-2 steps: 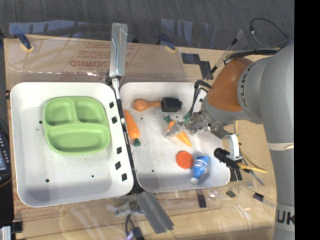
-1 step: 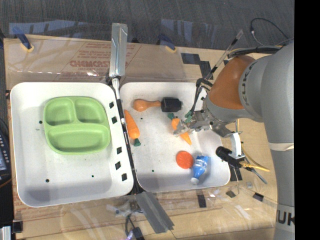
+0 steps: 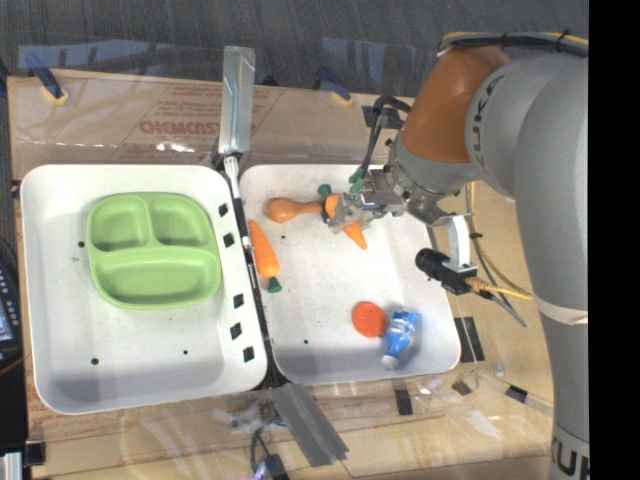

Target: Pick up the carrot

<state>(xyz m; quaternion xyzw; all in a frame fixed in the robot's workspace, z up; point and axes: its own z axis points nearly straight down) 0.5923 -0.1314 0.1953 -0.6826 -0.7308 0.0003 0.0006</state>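
A small carrot [image 3: 355, 234] with a green top lies slantwise in the right bin [image 3: 320, 343], near its far side. My gripper [image 3: 344, 214] is right over the carrot's middle. Orange shows on both sides of the fingers, so it is shut on this carrot. The carrot's tip points toward the front right. A second, longer carrot [image 3: 263, 250] lies along the right bin's left wall, green end toward the front, a hand's width left of the gripper.
An orange gourd-shaped toy [image 3: 288, 209] lies just left of the gripper. An orange ball [image 3: 368, 318] and a blue bottle [image 3: 398, 336] sit at the bin's front right. The left bin [image 3: 60, 358] holds a green divided plate [image 3: 153, 248].
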